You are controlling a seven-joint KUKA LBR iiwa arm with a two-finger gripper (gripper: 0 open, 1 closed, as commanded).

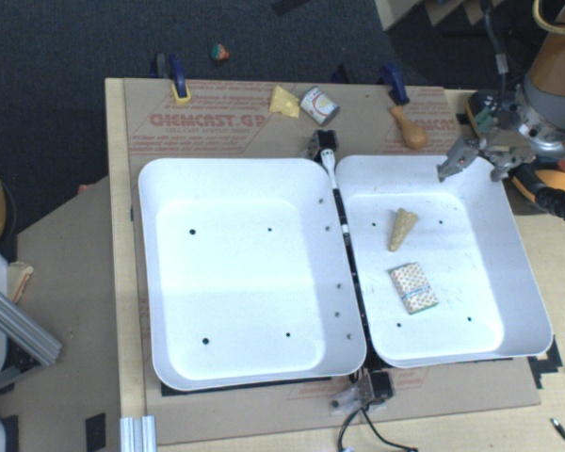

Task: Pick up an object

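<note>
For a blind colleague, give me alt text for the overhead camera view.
A grey arm's gripper hovers open over the right bin's far corner. That bin holds a cone-shaped piece and a patterned packet.

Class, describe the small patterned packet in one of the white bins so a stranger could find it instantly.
Start at the right-hand bin, the one nearest the gripper. Two things lie inside; the packet is the nearer. It is flat, rectangular and dotted, unlike the plain tan cone beyond it.
</note>
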